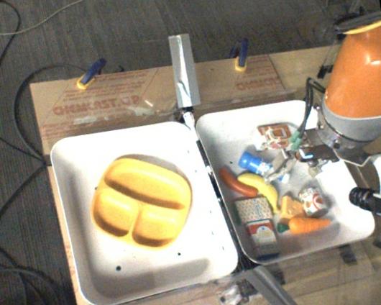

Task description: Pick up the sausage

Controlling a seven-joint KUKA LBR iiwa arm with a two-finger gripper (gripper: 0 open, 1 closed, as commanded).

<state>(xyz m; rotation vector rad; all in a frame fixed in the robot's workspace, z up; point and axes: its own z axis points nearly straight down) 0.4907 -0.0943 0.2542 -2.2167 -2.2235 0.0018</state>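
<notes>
Dark grey carpet strewn with black cables surrounds a brown tabletop (122, 98) that carries two shallow white bins side by side. We see the left bin (88, 276) holding a yellow divided dish (142, 200), and the right bin (346, 230) crowded with small toy foods. The grey arm with its orange band (363, 77) reaches in from three o'clock, and its gripper (295, 157) hangs low over the middle of the right bin; we cannot tell how the gripper is set, because the metal parts blur together with the clutter beneath.

We find the sausage (237, 183), red-brown and slim, lying at the nine o'clock side of the right bin, close to the wall, running from about ten o'clock down toward four o'clock. It lies apart from the gripper, toward nine o'clock of it.

To do this step well, we judge that the gripper should travel toward nine o'clock, turn so that it closes across the narrow width of the sausage, and descend on its upper, freer end.

Obstacles crowd that spot. A yellow banana (262, 186) touches the sausage's lower end at four o'clock. A blue bottle (254, 162) sits just beside it at two o'clock. A small box (253, 210) lies at six o'clock. Farther off are a carrot (307, 224) and a red-and-white packet (275, 134). The bin wall leaves little room on the nine o'clock side.
</notes>
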